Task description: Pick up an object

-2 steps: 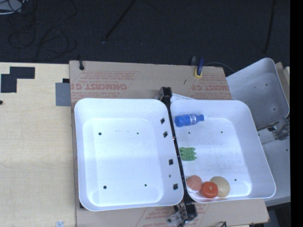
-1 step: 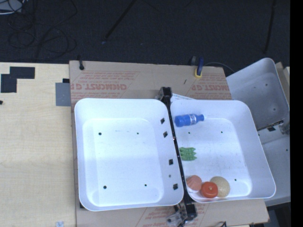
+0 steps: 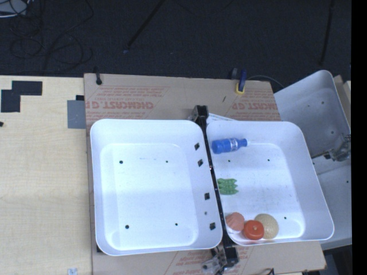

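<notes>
The right bin (image 3: 298, 176) holds a few small objects. A blue bottle (image 3: 229, 145) lies on its side near the far left corner. Beside the left wall, about halfway down, rests a small green item (image 3: 227, 186). At the near left corner three round pieces sit close together: a pink one (image 3: 234, 221), a red one (image 3: 253, 230) and a beige one (image 3: 268, 225). The red piece touches both of its neighbours.
The left bin (image 3: 146, 188) lies beside the right one, with a black strip of clips (image 3: 207, 176) along the seam. Both rest on brown cardboard (image 3: 160, 99). A grey metal plate (image 3: 318, 113) stands at the right. A yellow and blue clamp (image 3: 241, 82) sits at the cardboard's far edge.
</notes>
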`<action>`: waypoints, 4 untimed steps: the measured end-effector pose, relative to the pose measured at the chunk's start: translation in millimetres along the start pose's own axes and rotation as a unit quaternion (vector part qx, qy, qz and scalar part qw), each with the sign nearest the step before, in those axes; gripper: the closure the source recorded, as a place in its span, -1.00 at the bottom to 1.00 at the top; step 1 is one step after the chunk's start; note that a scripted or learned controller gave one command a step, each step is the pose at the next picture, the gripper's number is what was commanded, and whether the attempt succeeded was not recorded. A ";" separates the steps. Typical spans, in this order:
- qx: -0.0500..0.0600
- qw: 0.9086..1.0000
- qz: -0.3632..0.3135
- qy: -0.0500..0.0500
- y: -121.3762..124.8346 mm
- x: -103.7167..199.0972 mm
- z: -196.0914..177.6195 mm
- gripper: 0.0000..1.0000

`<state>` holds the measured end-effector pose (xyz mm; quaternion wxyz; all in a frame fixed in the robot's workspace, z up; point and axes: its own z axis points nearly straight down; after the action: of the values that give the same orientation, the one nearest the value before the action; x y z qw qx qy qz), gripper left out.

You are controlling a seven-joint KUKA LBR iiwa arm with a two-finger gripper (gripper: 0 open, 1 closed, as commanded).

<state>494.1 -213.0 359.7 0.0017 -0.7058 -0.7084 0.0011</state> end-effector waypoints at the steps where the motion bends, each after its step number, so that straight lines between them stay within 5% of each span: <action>1: 0.000 1.000 0.002 0.000 2.6 -0.1 17.6 1.00; 3: -0.003 1.000 0.003 -0.001 -18.4 -1.1 -11.0 1.00; 4: 0.000 1.000 0.003 0.000 -18.0 -0.2 3.7 1.00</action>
<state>476.1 -213.3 356.0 0.0012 -0.7077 -0.7065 0.0009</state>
